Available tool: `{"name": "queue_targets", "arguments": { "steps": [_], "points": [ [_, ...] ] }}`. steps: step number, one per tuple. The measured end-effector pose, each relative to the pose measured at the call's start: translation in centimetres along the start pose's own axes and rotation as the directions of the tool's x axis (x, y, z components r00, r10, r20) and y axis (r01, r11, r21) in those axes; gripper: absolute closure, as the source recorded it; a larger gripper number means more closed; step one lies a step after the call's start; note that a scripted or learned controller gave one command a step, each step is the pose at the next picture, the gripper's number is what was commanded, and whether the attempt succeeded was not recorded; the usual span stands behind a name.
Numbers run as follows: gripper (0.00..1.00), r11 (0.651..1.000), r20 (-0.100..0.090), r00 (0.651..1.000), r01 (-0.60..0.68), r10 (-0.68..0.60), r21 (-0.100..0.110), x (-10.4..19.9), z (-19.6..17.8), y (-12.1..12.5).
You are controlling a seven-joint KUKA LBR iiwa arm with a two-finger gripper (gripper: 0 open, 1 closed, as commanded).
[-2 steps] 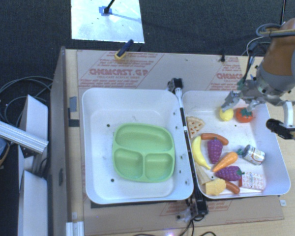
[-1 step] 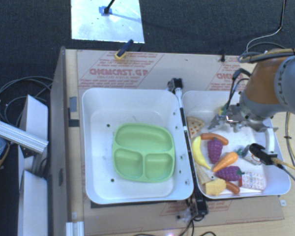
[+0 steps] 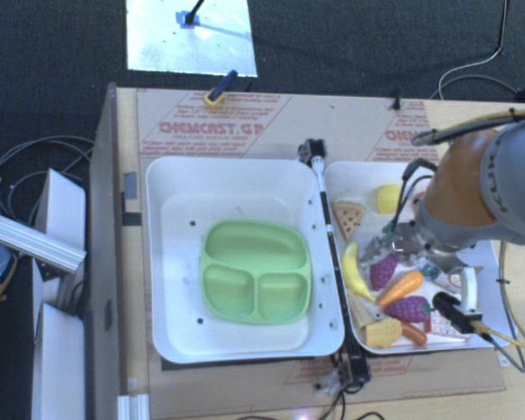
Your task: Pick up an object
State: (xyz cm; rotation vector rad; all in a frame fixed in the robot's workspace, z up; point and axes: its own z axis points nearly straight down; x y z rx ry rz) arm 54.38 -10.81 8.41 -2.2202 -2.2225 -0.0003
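From your fixed camera above the tabletop (image 3: pixel 271 116), the grey arm (image 3: pixel 481 186) reaches in from the right and hangs low over the right-hand white bin (image 3: pixel 354 175), its gripper (image 3: pixel 401 241) down among a clutter of toy food. Whether it is released or clenched you cannot tell here, and nothing is seen held. The likeliest targets lie just below and to the left of it: a purple grape bunch (image 3: pixel 382 270) almost under the tip, an orange carrot (image 3: pixel 401 288) just beyond, its long axis slanting from lower left to upper right, and a yellow banana (image 3: pixel 354 272) running lengthwise along the bin's left wall. A pizza slice (image 3: pixel 347 216) and a yellow lemon (image 3: pixel 387 198) sit further up the bin. The left bin (image 3: pixel 175 234) carries a green divided plate (image 3: pixel 255 271), well apart from the arm. Judged from this, your short drop is onto the grapes
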Motion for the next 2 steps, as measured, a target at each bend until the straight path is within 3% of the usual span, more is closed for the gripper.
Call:
{"name": "queue_targets", "arguments": {
  "steps": [1, 2],
  "points": [
    [1.00, 1.000, 0.000, 1.000, 0.001, -0.001, -0.003, 0.0, -1.1, 0.1],
    [1.00, 1.000, -0.001, 1.000, 0.004, -0.004, -0.004, 8.0, -10.1, 0.6]
  ]
}}
